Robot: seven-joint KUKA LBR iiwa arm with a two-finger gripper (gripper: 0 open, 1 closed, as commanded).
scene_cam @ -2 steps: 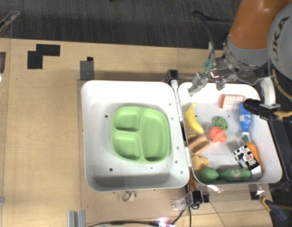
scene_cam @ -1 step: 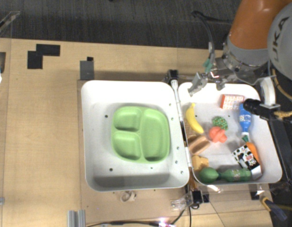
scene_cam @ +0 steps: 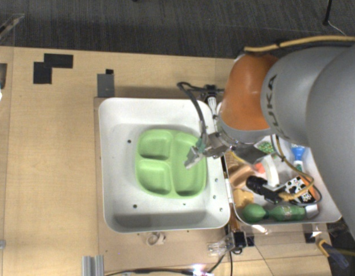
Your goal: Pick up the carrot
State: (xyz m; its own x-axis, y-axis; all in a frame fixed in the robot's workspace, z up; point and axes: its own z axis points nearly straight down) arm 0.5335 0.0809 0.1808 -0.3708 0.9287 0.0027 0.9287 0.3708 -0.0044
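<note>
My pincer (scene_cam: 196,154) hangs over the green divided tray (scene_cam: 166,163) in the left bin (scene_cam: 117,171); I cannot tell its state, and I see nothing held. I judge the pick not begun. Next I must cross to the cluttered right bin (scene_cam: 327,214), where an orange piece (scene_cam: 259,169), perhaps the carrot, lies among green vegetables (scene_cam: 278,213).
</note>
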